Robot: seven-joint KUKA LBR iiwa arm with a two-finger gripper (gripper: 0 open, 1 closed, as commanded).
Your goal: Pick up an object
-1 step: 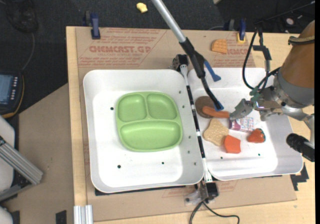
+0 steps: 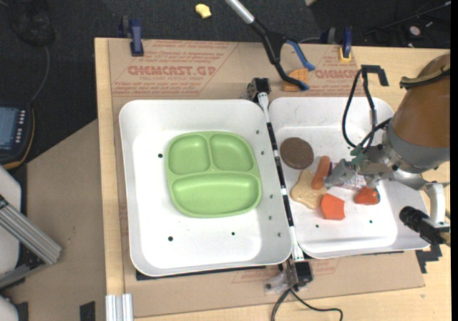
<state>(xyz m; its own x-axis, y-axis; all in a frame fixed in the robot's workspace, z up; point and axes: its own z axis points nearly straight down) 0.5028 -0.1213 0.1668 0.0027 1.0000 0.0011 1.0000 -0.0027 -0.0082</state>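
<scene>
Jaws (image 2: pixel 348 173) sitting low in the right bin (image 2: pixel 386 237), among the toy food; too blurred and small to tell how far apart they are standing or whether anything is sitting between them. Arm (image 2: pixel 422 123) reaching in from the right, orange band above grey wrist, black cable (image 2: pixel 352 109) looping up over it. Right bin holding a brown round disc (image 2: pixel 295 152) near its left wall, a red-orange sausage piece (image 2: pixel 321 171) just left of the jaws, a tan bread-like piece (image 2: pixel 306 193) below that, an orange block (image 2: pixel 332 206) touching the tan piece, and a small red piece (image 2: pixel 367 196) just right of the jaws' lower edge. Left bin (image 2: pixel 143 226) carrying a green divided plate (image 2: pixel 212 174), three compartments, lying flat near the middle. Both bins resting side by side on a cardboard-covered surface (image 2: pixel 179 69), blue clamps (image 2: pixel 133 35) at its far edge. A small yellow bit (image 2: pixel 203 10) lying on the dark floor beyond.
</scene>
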